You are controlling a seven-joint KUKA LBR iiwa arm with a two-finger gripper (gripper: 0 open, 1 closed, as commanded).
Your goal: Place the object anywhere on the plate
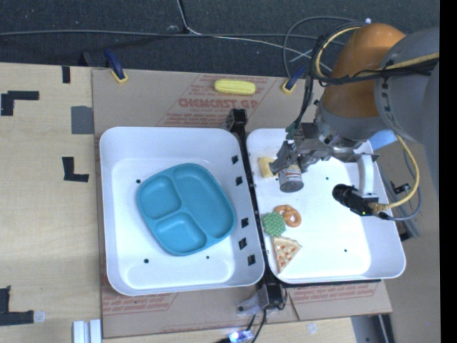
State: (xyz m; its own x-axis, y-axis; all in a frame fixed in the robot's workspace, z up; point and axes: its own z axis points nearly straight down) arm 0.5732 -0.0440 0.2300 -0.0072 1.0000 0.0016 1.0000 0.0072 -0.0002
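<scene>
Blue three-compartment plastic plate [186,208] sits in the left bin; pincer [289,171], grip unclear, hovers near a light, stiff pretzel [288,216], best pinched across its width

colours on the bench

the divided plate [186,208] is a flat sky blue and sits in a white bin [114,213]. the other bin [378,259] is white too. in it, a pretzel [288,215] is orange-brown, a round green piece [273,224] is speckled, a pizza slice [285,251] is tan with red dots, and a small block [265,167] is pale yellow. a yellow corn cob [234,86] lies on brown cardboard [178,98] printed with red lettering. the arm [364,63] has an orange band over grey. the gripper [289,171] is dark grey metal.
</scene>
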